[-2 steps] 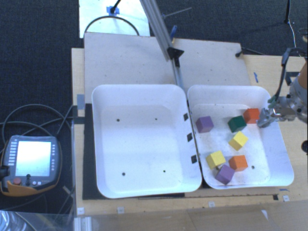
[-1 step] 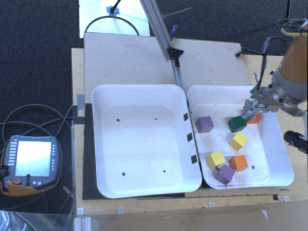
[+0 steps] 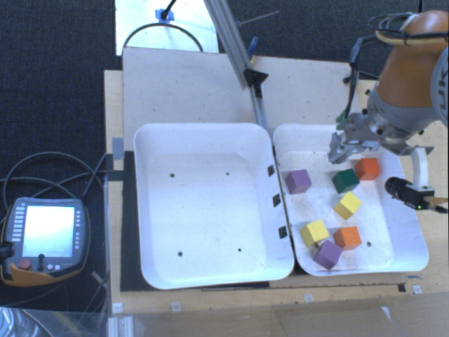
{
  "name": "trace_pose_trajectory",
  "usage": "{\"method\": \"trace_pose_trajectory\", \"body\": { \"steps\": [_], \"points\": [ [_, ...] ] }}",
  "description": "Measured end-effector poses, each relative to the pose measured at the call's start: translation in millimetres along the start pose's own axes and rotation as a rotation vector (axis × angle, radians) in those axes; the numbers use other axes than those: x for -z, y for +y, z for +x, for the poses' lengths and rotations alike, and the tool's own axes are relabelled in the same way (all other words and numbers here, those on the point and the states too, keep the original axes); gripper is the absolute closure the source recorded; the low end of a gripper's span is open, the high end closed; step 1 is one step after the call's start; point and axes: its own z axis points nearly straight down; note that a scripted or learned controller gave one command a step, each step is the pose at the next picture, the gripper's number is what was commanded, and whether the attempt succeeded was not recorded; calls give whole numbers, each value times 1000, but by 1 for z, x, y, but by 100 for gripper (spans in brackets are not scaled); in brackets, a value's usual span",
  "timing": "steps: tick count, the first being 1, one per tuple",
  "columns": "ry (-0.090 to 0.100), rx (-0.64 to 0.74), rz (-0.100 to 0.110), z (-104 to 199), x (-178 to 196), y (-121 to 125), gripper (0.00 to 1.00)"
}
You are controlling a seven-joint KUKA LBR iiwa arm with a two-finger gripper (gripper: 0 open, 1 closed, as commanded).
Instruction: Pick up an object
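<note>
Dark carpet surrounds the bench; a teach pendant [image 3: 43, 241] lies far left of the gripper [image 3: 344, 149], its writing unreadable. Left bin [image 3: 151, 188], then right bin [image 3: 414, 248] under the gripper. Purple cube [image 3: 298, 181] sits lower-left of it, green cube [image 3: 345, 180] just below, tilted, orange cube [image 3: 367, 168] just right. Whether the gripper is open or closed cannot be told.

Two shallow white plastic bins [image 3: 203, 142], smooth with a slight sheen. Small coloured blocks, including a purple cube [image 3: 298, 181], matt. Pale wooden bench top [image 3: 182, 83], matt. Slanted silver metal pole [image 3: 228, 23], glossy. Dark carpet floor [image 3: 56, 62], coarse weave.
</note>
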Motion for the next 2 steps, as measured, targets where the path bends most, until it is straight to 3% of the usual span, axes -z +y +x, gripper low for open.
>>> {"method": "trace_pose_trajectory", "body": {
  "steps": [2],
  "points": [
    [0, -1, 1, 85, -31, 45, 100]
  ]
}}
